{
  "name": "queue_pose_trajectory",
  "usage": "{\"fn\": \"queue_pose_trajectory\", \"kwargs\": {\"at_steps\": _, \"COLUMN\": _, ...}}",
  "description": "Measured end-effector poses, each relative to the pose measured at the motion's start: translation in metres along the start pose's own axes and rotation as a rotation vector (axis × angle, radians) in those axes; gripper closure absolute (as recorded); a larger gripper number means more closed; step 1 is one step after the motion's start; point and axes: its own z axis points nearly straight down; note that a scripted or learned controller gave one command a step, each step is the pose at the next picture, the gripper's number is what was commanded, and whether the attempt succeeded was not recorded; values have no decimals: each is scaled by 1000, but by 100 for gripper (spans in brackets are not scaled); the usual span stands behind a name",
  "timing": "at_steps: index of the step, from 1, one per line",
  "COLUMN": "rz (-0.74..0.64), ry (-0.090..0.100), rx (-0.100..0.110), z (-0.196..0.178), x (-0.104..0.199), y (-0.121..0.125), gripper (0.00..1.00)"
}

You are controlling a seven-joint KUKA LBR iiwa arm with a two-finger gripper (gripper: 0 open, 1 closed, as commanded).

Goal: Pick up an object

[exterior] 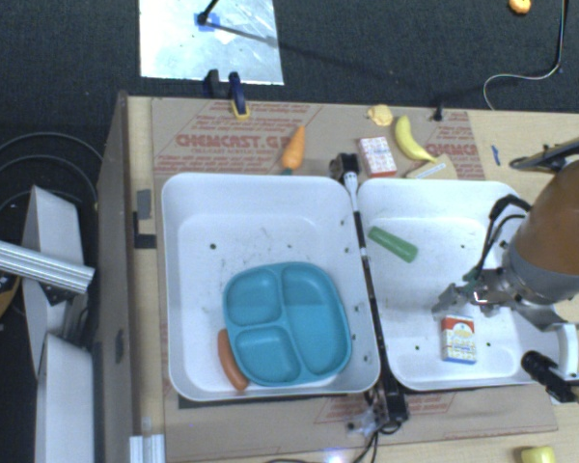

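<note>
Two items in right bin: green block, small carton. Hand just above carton, grip state unclear. Risk: fingers glance off the flat carton and lift nothing.

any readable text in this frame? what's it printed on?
"CHEMCAST G..." in red, on the brown board behind the left bin; the rest is cut off by the carrot.
Red print on the board's right part: blurred.
Small carton in the right bin: print too small.
Box by the banana: unreadable.
</note>
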Motion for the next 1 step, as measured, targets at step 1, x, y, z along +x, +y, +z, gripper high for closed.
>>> {"fn": "queue_pose_trajectory", "kwargs": {"at_steps": 1, "rz": 2, "ry": -9, "rx": -12, "z": 51, "x": 7, "y": 4, "gripper": 0}}
